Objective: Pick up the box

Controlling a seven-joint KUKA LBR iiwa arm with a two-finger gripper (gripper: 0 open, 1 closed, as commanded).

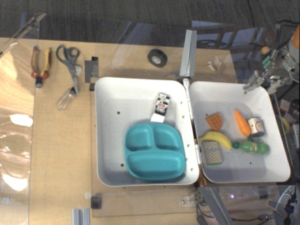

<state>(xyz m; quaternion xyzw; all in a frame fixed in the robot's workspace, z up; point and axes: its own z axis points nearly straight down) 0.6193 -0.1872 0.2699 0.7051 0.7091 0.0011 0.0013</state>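
A small white box [161, 107] with black and red print lies in the left bin [108, 125], towards the back. Its near end touches the far rim of a teal divided tray [154, 151]. My gripper [257, 82] hangs over the back right corner of the right bin [276, 172], far to the right of the box. Nothing shows beneath it. The grey arm with its orange band [295, 41] enters from the upper right.
The right bin holds a banana [216, 138], a carrot [241, 122], a can [256, 126], a green bottle [253, 147], an orange waffle piece [214, 121] and a patterned flat pack [212, 152]. On the bench at the back left lie scissors [70, 64], pliers [40, 64] and a tape roll [157, 57].
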